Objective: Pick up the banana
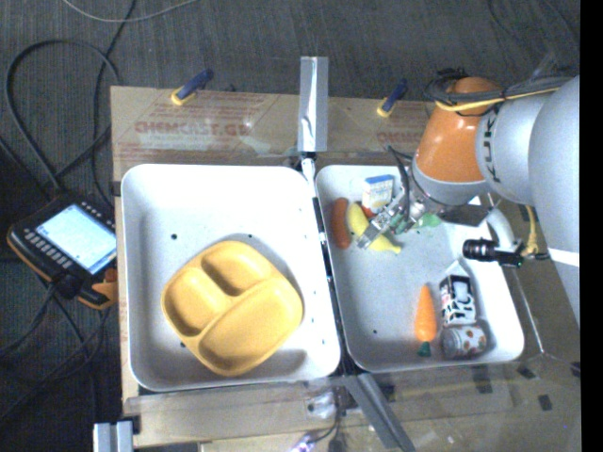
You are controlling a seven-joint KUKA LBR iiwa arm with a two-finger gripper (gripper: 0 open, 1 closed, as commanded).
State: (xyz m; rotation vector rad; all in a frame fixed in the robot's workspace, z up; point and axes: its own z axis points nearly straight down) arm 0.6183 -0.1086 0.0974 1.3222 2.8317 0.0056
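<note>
- Dark carpet [236, 36] surrounds the desk [226, 130], with black cables looping over it at the upper left.
- At the far left a handheld pendant [71, 243] with a lit screen lies on the floor, just beside the desk.
- Two blue-handled clamps [191, 86] sit at the desk's far edge, one over each bin.
- Left bin [151, 196] holds a yellow divided plate [234, 304], lying flat toward the near side.
- A grey upright post [313, 102] stands at the far edge between the two bins.
- Right bin [377, 337] holds several things. A reddish sausage-shaped item [339, 222] lies along its left wall.
- Just right of that lies the banana [363, 226], in the far left part of the right bin, partly covered by the tool.
- A small white and blue carton [378, 191] sits just behind the banana.
- Tool [394, 219] is down at the banana, touching or just over it; I cannot tell whether it is released or clenched.
- A carrot [426, 316] lies near the bin's front, with a white carton [459, 299] and a can [464, 340] just beside it.
- Arm [509, 149], grey with an orange band, reaches in from the right.
</note>
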